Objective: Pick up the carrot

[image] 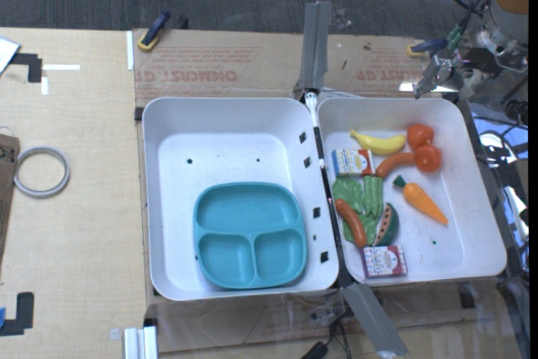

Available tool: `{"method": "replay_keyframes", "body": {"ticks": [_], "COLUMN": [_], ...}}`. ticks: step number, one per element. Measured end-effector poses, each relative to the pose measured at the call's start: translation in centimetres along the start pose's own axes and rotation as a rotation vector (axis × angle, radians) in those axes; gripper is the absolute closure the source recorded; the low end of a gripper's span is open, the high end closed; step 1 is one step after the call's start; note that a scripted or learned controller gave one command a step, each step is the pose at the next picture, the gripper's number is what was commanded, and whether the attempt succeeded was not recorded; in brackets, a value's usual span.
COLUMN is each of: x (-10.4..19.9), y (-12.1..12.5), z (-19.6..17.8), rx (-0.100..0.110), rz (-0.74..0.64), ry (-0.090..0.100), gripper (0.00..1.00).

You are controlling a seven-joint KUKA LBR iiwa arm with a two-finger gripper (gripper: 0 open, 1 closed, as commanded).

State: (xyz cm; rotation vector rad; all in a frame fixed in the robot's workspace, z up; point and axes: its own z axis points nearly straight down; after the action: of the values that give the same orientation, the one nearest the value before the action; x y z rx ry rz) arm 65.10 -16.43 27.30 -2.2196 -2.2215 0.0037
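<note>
The carrot (424, 203) is orange with a small green top and lies flat in the right bin (471, 252), its tip pointing to the lower right. Bare white floor lies to its right and below it. My gripper (430, 80) hangs above the back rim of the right bin, up and slightly right of the carrot and well apart from it. Nothing shows in the gripper.
Near the carrot lie two red tomatoes (427, 157), an orange sausage (393, 165), a banana (378, 142), a small carton (351, 162), green leaves (361, 196), a watermelon slice (386, 224) and a pink box (384, 262). A teal divided plate (250, 235) sits in the left bin (168, 181).
</note>
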Motion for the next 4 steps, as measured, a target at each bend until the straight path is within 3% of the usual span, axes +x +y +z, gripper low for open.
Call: {"method": "replay_keyframes", "body": {"ticks": [1,2,3,4], "x": [-0.4,-4.2,-3.4,2.7], "y": [-2.8,-8.5,-15.2,-16.2], "z": [16.0,16.7,18.2,18.2], "rx": [-0.003,-0.003,-0.002,-0.002], "rz": [-0.681,-0.519,-0.393,-0.569], "ry": [0.000,0.000,0.000,0.001], "gripper": [0.00,0.00,0.00,0.00]}}
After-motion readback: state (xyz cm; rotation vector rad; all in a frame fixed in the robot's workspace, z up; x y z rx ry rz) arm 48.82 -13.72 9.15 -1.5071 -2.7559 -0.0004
